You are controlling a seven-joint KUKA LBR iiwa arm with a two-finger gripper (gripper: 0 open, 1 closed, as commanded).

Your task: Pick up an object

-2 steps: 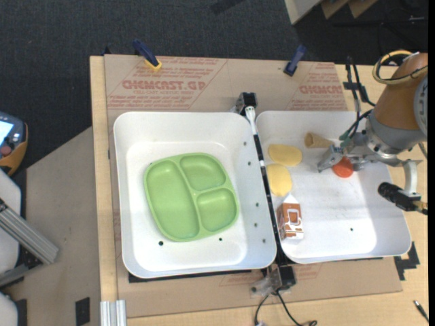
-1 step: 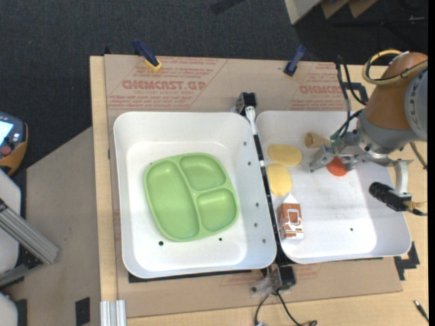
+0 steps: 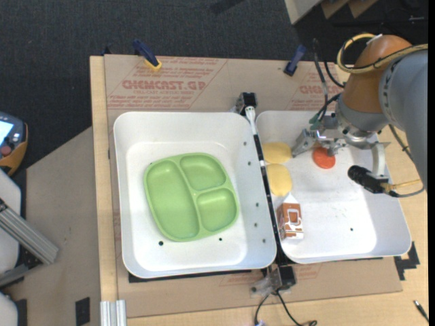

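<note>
My gripper [image 3: 327,143] hangs low over the back of the right bin [image 3: 380,236], just under the arm's orange band. A small red-orange object [image 3: 325,159] lies on the bin floor directly below it, partly covered by the gripper. Whether the gripper touches it is unclear. Two yellow rounded objects lie against the bin's left wall, one at the back [image 3: 275,153] and one just in front [image 3: 279,179]. A brown and white carton [image 3: 291,221] lies nearer the front.
The left bin [image 3: 129,182] holds a green divided plate [image 3: 191,196]. A black divider with clamps runs between the bins. Cables and a black part [image 3: 367,180] trail from the wrist over the right bin's right side.
</note>
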